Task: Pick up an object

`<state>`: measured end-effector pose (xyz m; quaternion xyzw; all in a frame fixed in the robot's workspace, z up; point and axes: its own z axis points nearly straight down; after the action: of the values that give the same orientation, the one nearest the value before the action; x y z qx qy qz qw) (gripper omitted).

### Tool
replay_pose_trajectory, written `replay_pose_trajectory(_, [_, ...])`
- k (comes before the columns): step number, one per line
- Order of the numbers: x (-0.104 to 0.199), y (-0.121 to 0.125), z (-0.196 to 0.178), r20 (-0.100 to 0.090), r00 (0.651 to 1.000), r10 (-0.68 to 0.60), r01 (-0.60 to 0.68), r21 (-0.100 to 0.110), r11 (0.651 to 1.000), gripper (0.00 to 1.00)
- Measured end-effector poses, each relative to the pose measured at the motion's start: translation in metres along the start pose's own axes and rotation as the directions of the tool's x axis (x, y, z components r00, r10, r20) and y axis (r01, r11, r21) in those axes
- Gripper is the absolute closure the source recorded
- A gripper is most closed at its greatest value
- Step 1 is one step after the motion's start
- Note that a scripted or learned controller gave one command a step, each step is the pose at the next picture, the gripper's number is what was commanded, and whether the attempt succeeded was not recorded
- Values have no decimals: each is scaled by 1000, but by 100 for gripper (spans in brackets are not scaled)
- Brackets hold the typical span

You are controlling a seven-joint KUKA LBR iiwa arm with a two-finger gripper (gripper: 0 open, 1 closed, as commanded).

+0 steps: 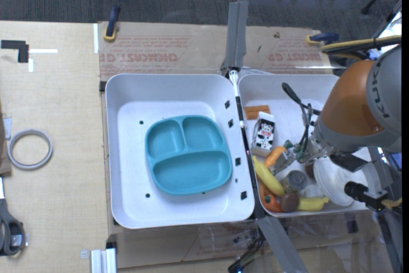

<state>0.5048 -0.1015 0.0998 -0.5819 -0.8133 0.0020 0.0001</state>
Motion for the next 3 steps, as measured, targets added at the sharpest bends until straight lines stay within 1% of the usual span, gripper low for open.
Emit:
replay_pose_trajectory(1, [-4,7,9,-2,985,170,-170,0,985,0])
replay_pose_trajectory(2, [-3,23,9,-2,984,180,-180,0,984,0])
replay_pose_trajectory(3, [-30,68,8,-1,985,173,-173,-1,985,0])
